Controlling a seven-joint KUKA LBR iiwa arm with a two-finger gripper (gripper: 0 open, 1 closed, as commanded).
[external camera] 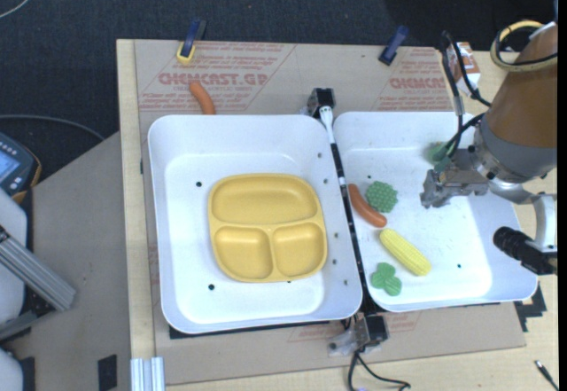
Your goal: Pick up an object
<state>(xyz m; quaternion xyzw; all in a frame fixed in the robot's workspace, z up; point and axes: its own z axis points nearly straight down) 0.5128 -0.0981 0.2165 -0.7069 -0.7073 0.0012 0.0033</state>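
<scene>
Pincer (436,189) over right bin (461,278), grip state unclear; approach step — next, descend onto broccoli (382,196).

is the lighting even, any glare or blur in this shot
Camera view: light is soft and even, with only faint shadows at the rim of the left bin; no harsh glare on the yellow tray; the corn and sausage look sharp, while the hand is a little soft and murky.
</scene>
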